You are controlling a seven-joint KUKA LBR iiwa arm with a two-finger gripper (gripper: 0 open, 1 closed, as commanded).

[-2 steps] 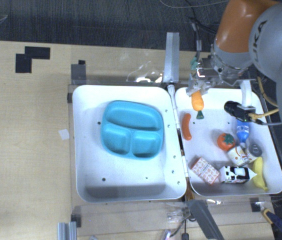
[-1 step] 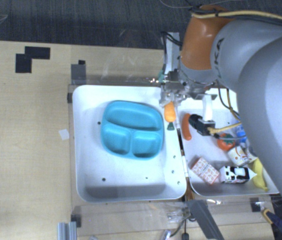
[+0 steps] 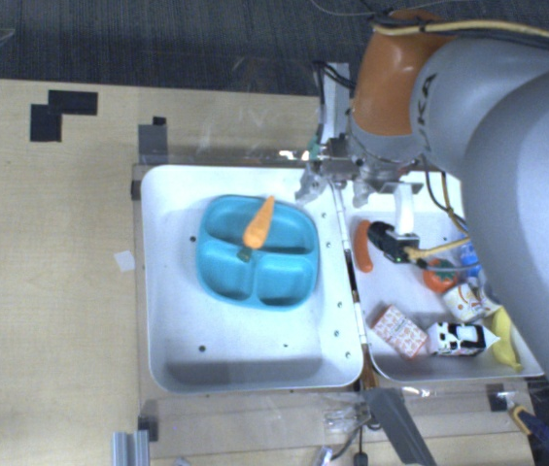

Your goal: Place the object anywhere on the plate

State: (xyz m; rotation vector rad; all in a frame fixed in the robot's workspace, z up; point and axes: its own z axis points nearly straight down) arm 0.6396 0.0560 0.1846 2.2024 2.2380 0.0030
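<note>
A blue divided plate (image 3: 255,260) lies in the left white bin (image 3: 172,338). An orange carrot (image 3: 258,223) with a green stem end rests on the plate's upper part, slanting across the divider. My gripper (image 3: 334,192) hangs above the rim between the two bins, up and to the right of the plate. Its fingers are spread open with nothing between them, and it is apart from the carrot.
The right bin (image 3: 429,365) holds a red sausage (image 3: 361,247), a patterned box (image 3: 398,329), a black-and-white cow toy (image 3: 459,339), a yellow banana (image 3: 503,345) and small orange and blue items (image 3: 441,282). The grey arm covers that bin's right side.
</note>
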